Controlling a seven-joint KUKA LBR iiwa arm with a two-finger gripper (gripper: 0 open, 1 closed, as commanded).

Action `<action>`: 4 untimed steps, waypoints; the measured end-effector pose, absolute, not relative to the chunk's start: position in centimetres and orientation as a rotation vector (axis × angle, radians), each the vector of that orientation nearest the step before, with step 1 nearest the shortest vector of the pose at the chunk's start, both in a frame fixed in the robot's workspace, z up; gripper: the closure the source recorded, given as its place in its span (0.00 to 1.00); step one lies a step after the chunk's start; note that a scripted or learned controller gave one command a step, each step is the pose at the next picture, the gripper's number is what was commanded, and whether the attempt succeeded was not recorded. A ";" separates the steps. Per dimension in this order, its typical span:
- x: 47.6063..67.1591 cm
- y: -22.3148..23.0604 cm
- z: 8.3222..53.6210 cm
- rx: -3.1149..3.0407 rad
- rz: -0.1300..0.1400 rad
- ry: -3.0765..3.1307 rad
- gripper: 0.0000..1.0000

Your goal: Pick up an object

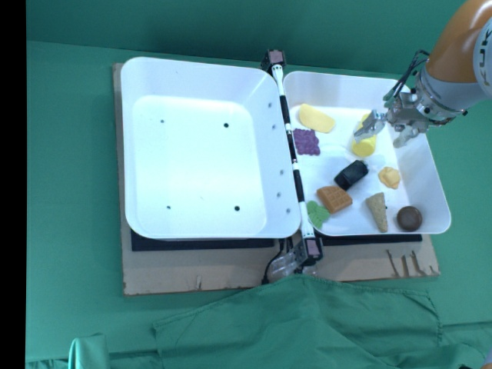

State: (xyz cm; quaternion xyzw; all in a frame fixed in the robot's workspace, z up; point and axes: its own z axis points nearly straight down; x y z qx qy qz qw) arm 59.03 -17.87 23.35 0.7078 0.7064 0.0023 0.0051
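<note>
I take the yellow piece (364,145) in the right bin (430,177) as the target; it lies near the bin's far right side, directly beneath the hand (384,126) and partly covered by it. Its long axis cannot be read. The hand's two fingers stand spread, one at the piece's upper left edge, the other clear to its right; nothing is gripped. I judge a short descent comes next. The black block (350,174) lies near, toward the front.
</note>
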 end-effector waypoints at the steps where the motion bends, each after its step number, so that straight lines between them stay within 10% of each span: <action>1: 60.6 -17.8 18.2 2.219 0.003 2.214 0.00; 2: 55.6 -13.5 26.6 2.216 0.010 2.216 0.00; 3: 57.9 -19.1 20.2 2.227 -0.004 2.211 0.00; 4: 65.8 -18.7 18.3 2.219 -0.003 2.224 0.00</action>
